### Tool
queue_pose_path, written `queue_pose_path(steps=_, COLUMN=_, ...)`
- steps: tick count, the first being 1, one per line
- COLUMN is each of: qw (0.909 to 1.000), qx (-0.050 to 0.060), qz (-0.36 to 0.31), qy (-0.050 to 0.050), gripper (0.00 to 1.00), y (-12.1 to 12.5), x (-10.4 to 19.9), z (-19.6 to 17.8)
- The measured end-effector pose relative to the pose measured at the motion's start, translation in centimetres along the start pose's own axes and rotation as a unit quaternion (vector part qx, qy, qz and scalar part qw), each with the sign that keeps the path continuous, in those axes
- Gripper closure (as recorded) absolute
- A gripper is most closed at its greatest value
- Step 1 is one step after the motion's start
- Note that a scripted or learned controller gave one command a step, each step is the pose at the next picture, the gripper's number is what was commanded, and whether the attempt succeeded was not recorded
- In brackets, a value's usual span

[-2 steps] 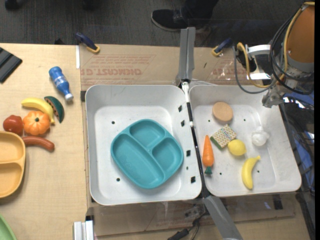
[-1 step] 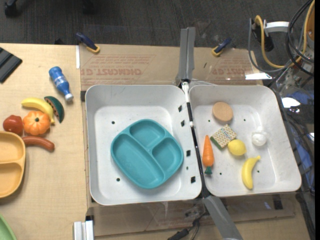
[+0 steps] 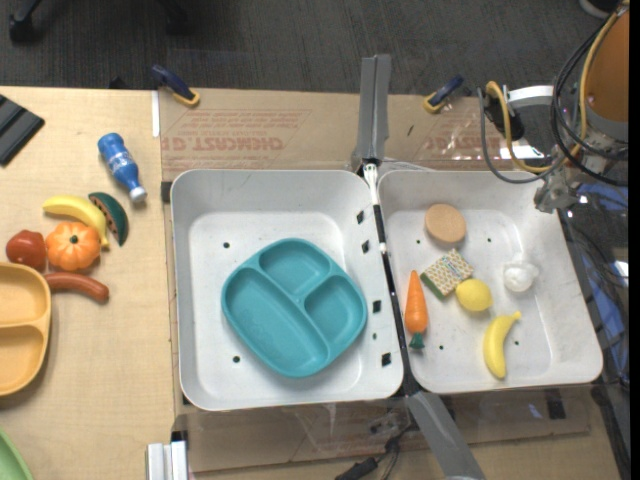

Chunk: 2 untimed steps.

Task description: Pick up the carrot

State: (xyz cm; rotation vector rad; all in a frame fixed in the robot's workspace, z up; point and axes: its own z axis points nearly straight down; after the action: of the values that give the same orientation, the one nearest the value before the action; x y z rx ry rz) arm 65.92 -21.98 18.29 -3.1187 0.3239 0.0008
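The orange carrot (image 3: pixel 415 303) lies lengthwise in the right bin (image 3: pixel 560 368), close to its left wall, with its green tip toward the front. The arm, with its orange band (image 3: pixel 610 63), hangs over the bin's far right corner among cables. My gripper (image 3: pixel 552 194) is a small grey shape at the bin's right rim, well to the right of the carrot and farther back, with nothing seen in it.
In the right bin lie a tan disc (image 3: pixel 445 223), a patterned sponge (image 3: pixel 447 271), a lemon (image 3: pixel 474 295), a white lump (image 3: pixel 518 276) and a banana (image 3: pixel 498 343). The left bin (image 3: pixel 200 208) holds a teal divided plate (image 3: pixel 293 306). Toy food and a blue bottle (image 3: pixel 121 166) sit on the table at left.
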Motion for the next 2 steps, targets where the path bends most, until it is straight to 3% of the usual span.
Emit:
queue_pose_path(steps=1, qw=0.998, qx=0.001, qz=0.063, qy=0.001, gripper=1.0, y=0.0, x=0.0, z=-8.1)
queue_pose_path(steps=2, qw=1.0, qx=0.0, qz=-0.003, qy=0.0, gripper=1.0, y=0.0, x=0.0, z=-3.8)
